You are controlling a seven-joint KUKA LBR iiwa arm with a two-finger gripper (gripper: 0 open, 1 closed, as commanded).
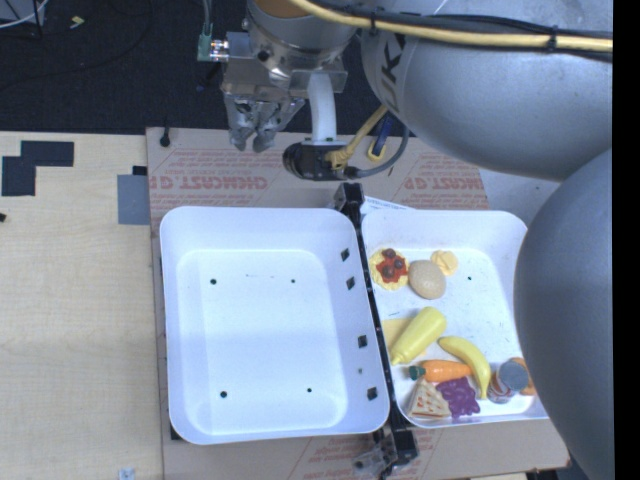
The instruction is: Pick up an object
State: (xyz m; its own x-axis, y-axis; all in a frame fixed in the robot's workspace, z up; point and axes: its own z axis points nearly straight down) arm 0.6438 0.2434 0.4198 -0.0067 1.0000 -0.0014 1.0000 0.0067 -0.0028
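Gripper [258,133] at upper centre of frame, above the bench behind the bins, fingers drawn together, grasping nothing; toy foods cluster lower right in right bin [500,230]; banana [470,358] lies fairly apart; descend there, fingers spread first.

The gripper [257,133] hangs above the bench beyond the left bin [190,268], nothing between its fingers. The right bin [500,230] holds toy food (banana [470,358], carrot [443,371], grapes [460,396]).

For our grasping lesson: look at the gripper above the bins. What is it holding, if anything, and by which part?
Nothing is held. The gripper hangs above the bench with no object between its fingers; the toy food lies in the right bin.
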